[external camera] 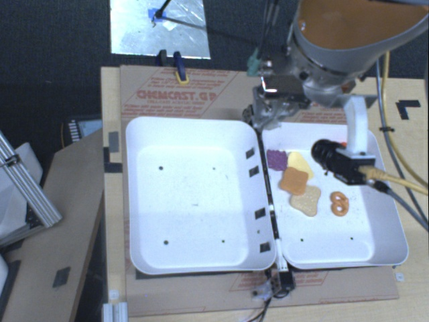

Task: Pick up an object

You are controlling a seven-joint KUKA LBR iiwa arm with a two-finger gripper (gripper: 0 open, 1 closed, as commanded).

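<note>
Several small toy foods lie in the right bin: a purple piece, a yellow piece, an orange square, a beige toast-shaped piece and a brown pretzel. My gripper hangs from the grey and orange arm over the far left corner of the right bin, close to the divider. It sits above and behind the purple piece. Nothing shows held in it.
The left bin lies beside the right one, on a cardboard sheet. A black cylinder with a cable juts from the arm over the right bin. A shiny metal plate lies at the back left.
</note>
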